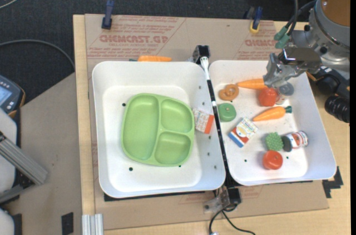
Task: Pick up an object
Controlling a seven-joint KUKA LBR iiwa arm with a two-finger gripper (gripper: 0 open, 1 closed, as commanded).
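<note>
Pincer [278, 81]: I see it low over right bin [320, 134], at or just above red tomato [268, 97] and tip of upper carrot [251, 84]; grip state — I cannot tell. Upper carrot: long axis roughly left-right along bin's far side. Lower carrot [271, 113]: green top toward right, slightly tilted. Tabletop [133, 36] board reads "CHEMCAST".

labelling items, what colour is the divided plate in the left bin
Light green, seen clearly in the camera view: the divided plate.
</note>
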